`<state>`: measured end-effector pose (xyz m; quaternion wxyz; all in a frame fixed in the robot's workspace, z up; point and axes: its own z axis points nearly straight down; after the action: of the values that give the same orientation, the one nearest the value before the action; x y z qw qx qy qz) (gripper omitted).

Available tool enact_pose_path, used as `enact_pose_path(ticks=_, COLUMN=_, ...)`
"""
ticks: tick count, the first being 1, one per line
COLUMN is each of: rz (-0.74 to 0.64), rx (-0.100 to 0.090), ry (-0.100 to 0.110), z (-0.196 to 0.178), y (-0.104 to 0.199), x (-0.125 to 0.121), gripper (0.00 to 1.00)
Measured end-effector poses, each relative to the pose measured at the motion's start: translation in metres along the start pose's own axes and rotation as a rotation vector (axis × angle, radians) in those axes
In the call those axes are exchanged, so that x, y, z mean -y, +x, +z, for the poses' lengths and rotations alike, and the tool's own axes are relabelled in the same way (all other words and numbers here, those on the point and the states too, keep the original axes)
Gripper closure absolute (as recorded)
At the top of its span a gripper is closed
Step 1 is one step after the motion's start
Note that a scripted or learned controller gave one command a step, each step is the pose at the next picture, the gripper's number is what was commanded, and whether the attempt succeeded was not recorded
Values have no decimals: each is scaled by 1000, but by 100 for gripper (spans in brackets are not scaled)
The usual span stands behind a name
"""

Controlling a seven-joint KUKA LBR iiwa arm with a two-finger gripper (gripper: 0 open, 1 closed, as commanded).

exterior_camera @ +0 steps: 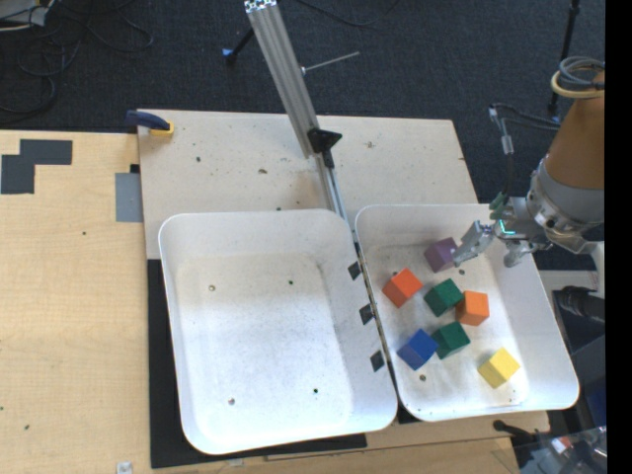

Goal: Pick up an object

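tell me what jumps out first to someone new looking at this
A cluster of coloured blocks in the right bin: purple, two orange, two green, blue and yellow. The arm's hand hangs over that bin's far edge, beside the purple block. The left bin sits alongside.

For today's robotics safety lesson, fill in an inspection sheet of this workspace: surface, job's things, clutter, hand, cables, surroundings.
Surface: pale bench bearing left bin and right bin.
Job's things: in the right bin, purple block, two orange blocks, two green blocks, blue block, yellow block.
Clutter: blue clamp at bench corner.
Hand: hand beside the purple block.
Cables: dark cables on floor.
Surroundings: slanted metal rail.
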<state>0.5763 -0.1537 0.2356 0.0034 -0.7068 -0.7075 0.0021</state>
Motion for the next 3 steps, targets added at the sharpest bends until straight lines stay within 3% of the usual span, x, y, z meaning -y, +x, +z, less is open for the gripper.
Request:
enact_pose_path(ticks=1, rz=1, rx=1, ry=-5, z=-2, y=0, x=-1, gripper=0)
enact_pose_path(ticks=3, rz=2, rx=2, ry=-5, z=104, y=0, x=-6, gripper=0)
